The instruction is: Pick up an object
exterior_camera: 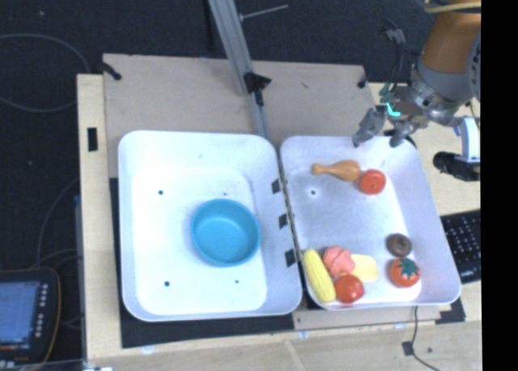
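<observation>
My gripper (pixel 382 131) hangs open over the far edge of the right bin (pixel 421 168), with nothing between its fingers. Just below it lie a tan chicken drumstick (pixel 338 170) and a red tomato (pixel 372 181). At the bin's near end sit a yellow corn cob (pixel 318 275), a pink piece (pixel 339 260), a pale yellow piece (pixel 365 267), a second red tomato (pixel 349 288), a brown doughnut (pixel 397 244) and a red strawberry-like fruit (pixel 405 272).
A blue bowl (pixel 225 232) stands in the left bin (pixel 146 167). A grey metal pole (pixel 231 33) slants up from between the bins at the back. A keyboard (pixel 463 240) lies off the bench's right side.
</observation>
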